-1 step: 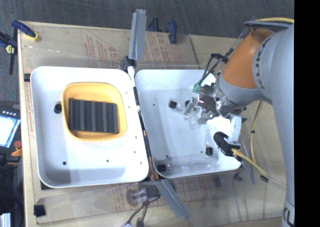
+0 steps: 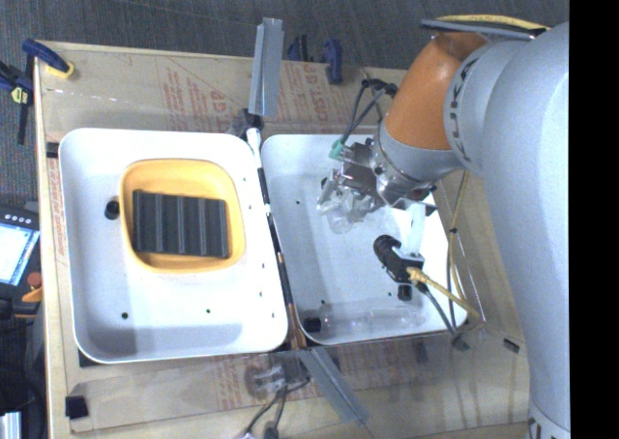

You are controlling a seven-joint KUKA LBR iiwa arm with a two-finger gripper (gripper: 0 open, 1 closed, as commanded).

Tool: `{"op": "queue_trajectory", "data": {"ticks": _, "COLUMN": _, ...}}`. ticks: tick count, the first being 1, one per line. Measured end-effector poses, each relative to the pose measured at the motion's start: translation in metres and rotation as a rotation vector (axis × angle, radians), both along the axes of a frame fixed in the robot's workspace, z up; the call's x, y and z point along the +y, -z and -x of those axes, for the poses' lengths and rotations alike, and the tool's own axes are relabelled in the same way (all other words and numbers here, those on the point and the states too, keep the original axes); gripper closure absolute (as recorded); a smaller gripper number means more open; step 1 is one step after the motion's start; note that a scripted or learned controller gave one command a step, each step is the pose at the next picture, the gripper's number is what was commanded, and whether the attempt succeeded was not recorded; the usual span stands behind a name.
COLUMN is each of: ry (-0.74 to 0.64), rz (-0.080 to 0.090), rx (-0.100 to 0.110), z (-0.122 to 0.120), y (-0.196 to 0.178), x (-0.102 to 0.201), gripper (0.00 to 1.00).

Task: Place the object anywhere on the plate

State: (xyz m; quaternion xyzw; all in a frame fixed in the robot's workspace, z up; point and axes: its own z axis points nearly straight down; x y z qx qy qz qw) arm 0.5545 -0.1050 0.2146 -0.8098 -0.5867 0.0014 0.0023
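Observation:
A yellow plate with rounded corners lies in the left bin. A dark grey ribbed rectangular object rests flat on the plate, covering most of its middle. My gripper hangs low over the upper middle of the right bin, well to the right of the plate and apart from the object. The view shows nothing held at the gripper.
A small black item sits on the left bin's floor just left of the plate. The divider between the two bins runs between gripper and plate. The arm's bulk covers the right bin's right side. Clamps sit at the bench's far left corner.

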Motion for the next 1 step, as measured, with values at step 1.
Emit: {"op": "queue_trajectory", "data": {"ticks": 1, "ry": -0.161, "rz": 0.001, "rx": -0.001, "z": -0.0354, "y": 0.0241, "x": 0.0996, "gripper": 1.00}}
